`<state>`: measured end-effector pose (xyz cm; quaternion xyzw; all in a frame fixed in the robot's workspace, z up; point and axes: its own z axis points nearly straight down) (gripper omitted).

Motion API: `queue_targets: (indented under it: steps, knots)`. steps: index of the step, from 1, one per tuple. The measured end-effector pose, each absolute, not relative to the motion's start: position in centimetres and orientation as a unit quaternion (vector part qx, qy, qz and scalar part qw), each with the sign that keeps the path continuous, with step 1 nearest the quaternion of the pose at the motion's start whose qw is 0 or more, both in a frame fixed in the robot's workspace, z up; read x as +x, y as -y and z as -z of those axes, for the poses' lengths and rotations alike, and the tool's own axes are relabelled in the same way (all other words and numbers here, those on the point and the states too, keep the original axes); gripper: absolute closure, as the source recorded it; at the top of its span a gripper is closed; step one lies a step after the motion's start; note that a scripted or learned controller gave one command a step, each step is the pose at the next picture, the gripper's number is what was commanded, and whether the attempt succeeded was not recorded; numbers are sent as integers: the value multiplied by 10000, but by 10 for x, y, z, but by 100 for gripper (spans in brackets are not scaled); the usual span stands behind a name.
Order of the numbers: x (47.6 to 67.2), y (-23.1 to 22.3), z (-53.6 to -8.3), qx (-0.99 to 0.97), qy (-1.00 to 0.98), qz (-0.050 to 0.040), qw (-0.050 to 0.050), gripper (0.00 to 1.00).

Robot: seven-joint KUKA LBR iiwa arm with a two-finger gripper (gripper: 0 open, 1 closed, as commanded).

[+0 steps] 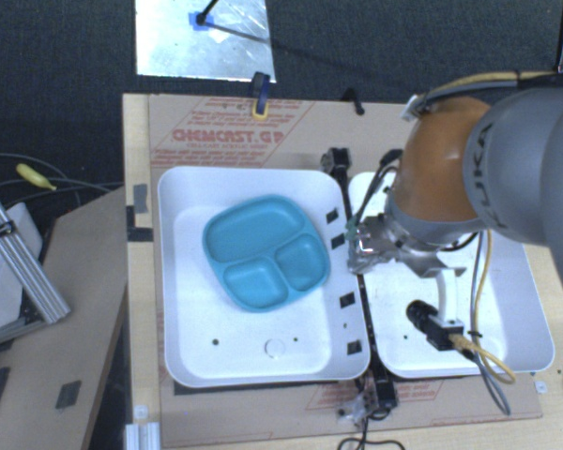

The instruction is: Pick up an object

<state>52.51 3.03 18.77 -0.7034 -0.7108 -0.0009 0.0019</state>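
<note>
Where the arm stands: the grey arm (535, 172) comes in from the right and bends down over the right bin (537, 337), covering most of that bin's upper half.
Orange band: the orange band (439, 162) faces the camera just above the wrist, with the wrist pointing down and to the left, toward the wall between the two bins.
Gripper: the gripper (364, 244) shows as a metal part at the wrist's lower left, low over the left edge of the right bin and close to the divider; the wrist hides its tip, so I cannot tell how far open it is, and nothing is seen held in it.
Cabling: a black connector (433, 324) hangs below the wrist over the right bin's floor, and a yellow cable (485, 362) loops from it toward the bin's front rim.
Task object: a blue divided plate (266, 251) with three compartments lies flat near the middle of the left bin (182, 284), turned at a slant, apart from the gripper and on the other side of the divider.
Bench: both bins sit side by side on a cardboard sheet (227, 135) with red print.
Beyond the bench: a shiny foil sheet (202, 26) lies on the dark floor at the top.
</note>
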Motion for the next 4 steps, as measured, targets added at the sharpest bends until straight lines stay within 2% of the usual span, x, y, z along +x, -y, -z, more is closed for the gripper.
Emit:
queue_targets:
  steps: [1,2,3,4]
  knots:
    - [486,-67,-225,-7040,7102,18,4,100]
    - [485,-129,-190,-7037,7105,-4,20,100]
    - [514,-78,-184,-7084,7058,0,-14,100]
    - [541,-90,-387,-7050,7092,91,-61,100]
